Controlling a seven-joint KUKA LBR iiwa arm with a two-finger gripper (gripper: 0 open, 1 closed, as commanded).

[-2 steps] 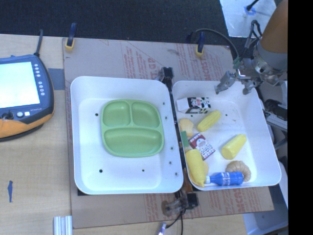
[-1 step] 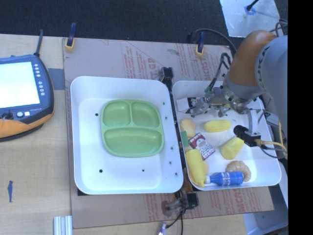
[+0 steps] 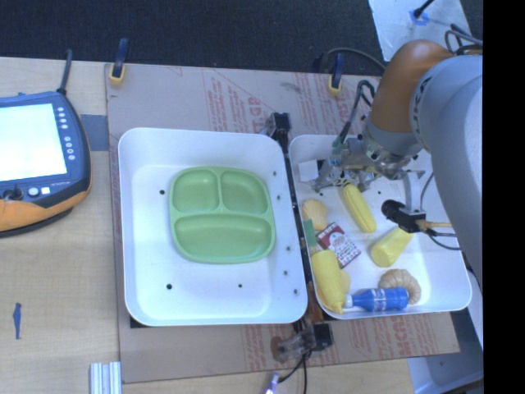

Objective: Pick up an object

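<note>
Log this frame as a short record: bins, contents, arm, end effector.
left bin: holds a green divided plate
right bin: corn cob, yellow banana, blue bottle, croissant, small red-and-white packet
arm: reaches in from the right, over the right bin's far end
end effector: low, just above the corn cob
off bench: tablet controller at left

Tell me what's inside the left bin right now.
The left bin holds one green divided plate, lying flat with its three compartments bare. Whatever lies beneath the plate is covered.
</note>
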